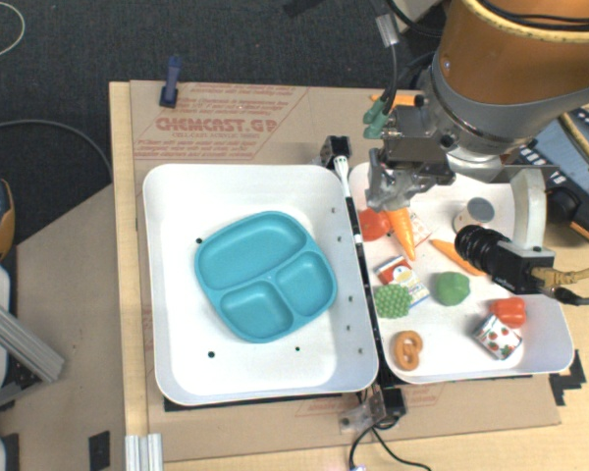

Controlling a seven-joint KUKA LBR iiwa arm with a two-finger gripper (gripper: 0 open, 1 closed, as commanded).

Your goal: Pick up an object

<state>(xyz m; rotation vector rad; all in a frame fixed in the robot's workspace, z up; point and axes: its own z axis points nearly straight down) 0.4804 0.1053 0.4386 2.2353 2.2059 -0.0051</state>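
My gripper (388,196) hangs over the far left corner of the right bin (542,357). Just below its tip lie a red toy (374,226) and an orange carrot (403,232), side by side against the bin's left wall. I see nothing lifted off the bin floor. Several more toys lie in this bin: a small carton (396,271), a green broccoli (393,301), a green lime (452,287), a pretzel (407,348), a red pepper (509,310) and a spotted can (498,336).
The left bin (167,263) holds a blue divided plate (265,275). A thin orange stick (449,253) and a grey disc (480,209) lie further right in the right bin. A black clamp (335,151) sits where the bins meet at the back.
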